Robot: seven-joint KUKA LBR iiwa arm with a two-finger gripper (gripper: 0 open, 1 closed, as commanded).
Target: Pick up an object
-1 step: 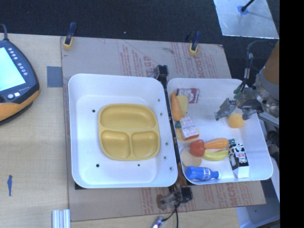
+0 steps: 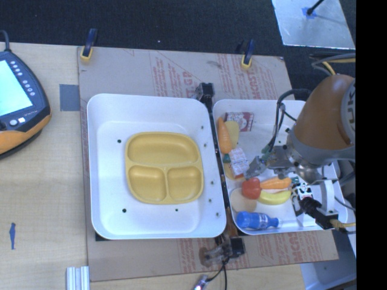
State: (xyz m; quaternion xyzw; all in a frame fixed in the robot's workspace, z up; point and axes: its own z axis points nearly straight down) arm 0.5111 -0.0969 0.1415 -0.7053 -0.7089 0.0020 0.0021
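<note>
The arm's gripper hangs low over the right bin, just above a red tomato; whether its fingers are apart or together I cannot tell. At three o'clock from the tomato lie a small carrot and a yellow banana. At six o'clock lies a blue bottle. Toward eleven o'clock sit a white packet and a larger orange carrot. The left bin carries a yellow divided plate.
</note>
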